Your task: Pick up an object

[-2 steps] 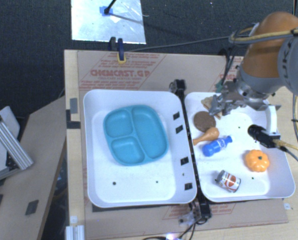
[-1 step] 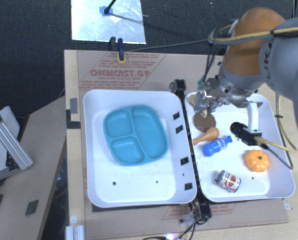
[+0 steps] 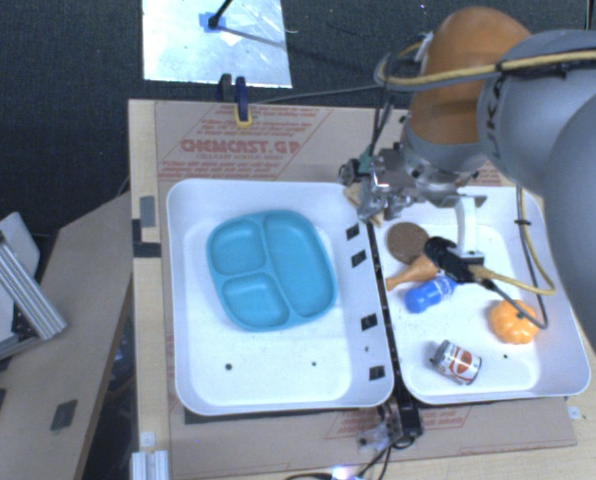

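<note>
over the right bin's (image 3: 568,368) far corner, gripper (image 3: 383,203), grip unclear, above round brown disc (image 3: 409,239).

Bench, bins and backdrop around the work area

A blue divided plate (image 3: 271,268) lay in the left white bin (image 3: 193,368), beside the right white bin (image 3: 563,363). Both bins sat on a sheet of printed cardboard (image 3: 243,138) over the wooden bench (image 3: 88,268). A blue-and-yellow clamp (image 3: 240,98) stood at the cardboard's far edge, near a shiny foil square (image 3: 178,28) on the dark cloth (image 3: 48,88). A metal rail (image 3: 13,278) crossed the left edge.
</note>
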`<action>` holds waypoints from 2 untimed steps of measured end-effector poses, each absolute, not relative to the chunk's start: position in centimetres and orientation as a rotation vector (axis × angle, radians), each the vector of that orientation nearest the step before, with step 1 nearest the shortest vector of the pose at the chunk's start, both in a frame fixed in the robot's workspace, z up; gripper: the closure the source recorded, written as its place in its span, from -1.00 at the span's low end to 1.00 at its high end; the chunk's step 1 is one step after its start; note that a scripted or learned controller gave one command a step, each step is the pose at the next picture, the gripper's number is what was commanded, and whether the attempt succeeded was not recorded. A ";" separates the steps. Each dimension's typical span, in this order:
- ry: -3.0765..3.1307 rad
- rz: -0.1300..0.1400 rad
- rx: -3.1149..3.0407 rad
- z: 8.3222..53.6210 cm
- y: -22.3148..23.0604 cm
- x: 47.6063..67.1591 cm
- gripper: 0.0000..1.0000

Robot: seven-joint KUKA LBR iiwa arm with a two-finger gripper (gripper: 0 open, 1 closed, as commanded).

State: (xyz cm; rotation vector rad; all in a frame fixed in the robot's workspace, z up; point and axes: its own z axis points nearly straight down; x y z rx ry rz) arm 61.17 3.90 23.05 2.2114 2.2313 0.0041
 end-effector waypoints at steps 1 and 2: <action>2.233 0.007 2.209 23.6 9.9 62.2 1.00; 2.227 0.002 2.215 23.6 9.5 62.2 -1.00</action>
